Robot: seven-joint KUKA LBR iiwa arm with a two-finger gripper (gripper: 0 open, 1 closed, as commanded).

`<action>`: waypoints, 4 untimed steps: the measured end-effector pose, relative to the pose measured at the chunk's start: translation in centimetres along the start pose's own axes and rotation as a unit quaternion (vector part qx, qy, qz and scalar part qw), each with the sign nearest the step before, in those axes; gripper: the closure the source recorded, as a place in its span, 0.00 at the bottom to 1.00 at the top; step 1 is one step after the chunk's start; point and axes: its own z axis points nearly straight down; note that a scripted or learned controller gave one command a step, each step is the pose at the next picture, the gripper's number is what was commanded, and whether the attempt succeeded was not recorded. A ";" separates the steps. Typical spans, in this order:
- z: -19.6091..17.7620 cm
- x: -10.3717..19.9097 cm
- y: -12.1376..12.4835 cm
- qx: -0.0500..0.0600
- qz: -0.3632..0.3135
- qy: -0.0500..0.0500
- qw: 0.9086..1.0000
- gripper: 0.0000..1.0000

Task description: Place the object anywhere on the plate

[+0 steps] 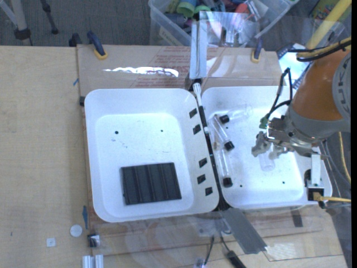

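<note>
Gripper (266,149) low over right bin (290,191), finger state unclear, clear tubes (223,144) along its left wall, dark ridged plate (150,183) in left bin (100,149).

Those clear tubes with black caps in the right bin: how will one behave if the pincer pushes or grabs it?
The clear tubes look round and slim, so a push would probably roll one across the right bin. Their glossy, see-through walls suggest a slippery, light object. They lie close together, so neighbours may shift too.

Black ribbed plate (151,183) in left bin (100,149)
</note>
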 end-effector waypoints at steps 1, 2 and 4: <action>-4.1 5.5 -1.8 -0.002 -0.096 0.000 0.995 1.00; -7.4 11.4 -2.4 -0.002 -0.158 0.000 0.987 1.00; -14.3 22.3 -4.0 -0.001 -0.171 0.000 0.985 1.00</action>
